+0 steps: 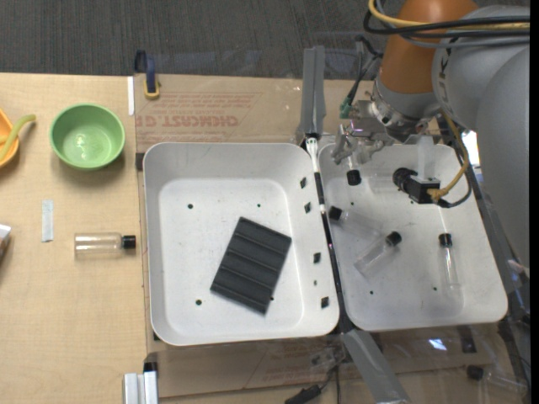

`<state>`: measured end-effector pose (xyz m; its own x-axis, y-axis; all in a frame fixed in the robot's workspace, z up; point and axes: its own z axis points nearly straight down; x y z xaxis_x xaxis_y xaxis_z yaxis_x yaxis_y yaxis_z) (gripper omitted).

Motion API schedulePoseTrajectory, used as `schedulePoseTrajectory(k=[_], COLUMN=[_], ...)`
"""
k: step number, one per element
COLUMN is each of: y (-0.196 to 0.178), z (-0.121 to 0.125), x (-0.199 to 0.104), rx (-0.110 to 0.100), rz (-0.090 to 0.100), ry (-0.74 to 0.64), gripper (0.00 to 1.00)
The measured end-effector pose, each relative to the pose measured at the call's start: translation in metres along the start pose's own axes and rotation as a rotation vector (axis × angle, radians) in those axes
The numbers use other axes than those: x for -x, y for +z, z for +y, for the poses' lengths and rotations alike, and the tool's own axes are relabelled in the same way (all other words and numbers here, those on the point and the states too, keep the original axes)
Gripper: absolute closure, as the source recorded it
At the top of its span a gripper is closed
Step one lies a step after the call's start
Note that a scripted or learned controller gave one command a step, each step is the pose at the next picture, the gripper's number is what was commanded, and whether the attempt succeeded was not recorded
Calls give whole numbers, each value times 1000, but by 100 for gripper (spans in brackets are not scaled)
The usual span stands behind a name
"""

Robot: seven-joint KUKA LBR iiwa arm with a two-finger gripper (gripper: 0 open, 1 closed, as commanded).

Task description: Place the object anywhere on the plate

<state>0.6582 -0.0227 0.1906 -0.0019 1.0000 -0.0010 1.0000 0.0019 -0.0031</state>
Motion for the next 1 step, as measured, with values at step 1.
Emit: schedulePoseTrajectory(k=[1], y=[-22], z=[-21], x=[-72], rx=[1], rz=[0], ry=[-297], gripper=[100])
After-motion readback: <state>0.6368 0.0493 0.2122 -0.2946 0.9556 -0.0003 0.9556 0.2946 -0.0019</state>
